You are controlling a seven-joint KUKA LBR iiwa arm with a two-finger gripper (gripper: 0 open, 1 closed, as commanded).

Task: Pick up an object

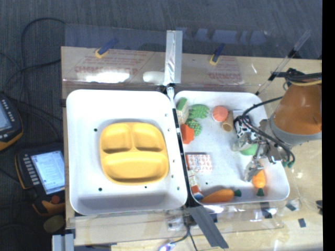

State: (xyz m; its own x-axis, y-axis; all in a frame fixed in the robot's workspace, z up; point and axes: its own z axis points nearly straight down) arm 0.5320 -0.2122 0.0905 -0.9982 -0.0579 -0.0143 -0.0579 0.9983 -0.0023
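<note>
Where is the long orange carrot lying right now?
In the camera view the carrot lies along the near wall of the right bin, just below the red-and-white checkered packet and left of the gripper.

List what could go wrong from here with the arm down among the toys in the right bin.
1. The gripper sits low among a pale green piece and a small orange toy; it may pinch neither cleanly, or nudge one away.
2. It works close to the right bin's far wall, so a toy pushed there could wedge against the rim.
3. Loose black cables hang by the wrist and might snag.
</note>
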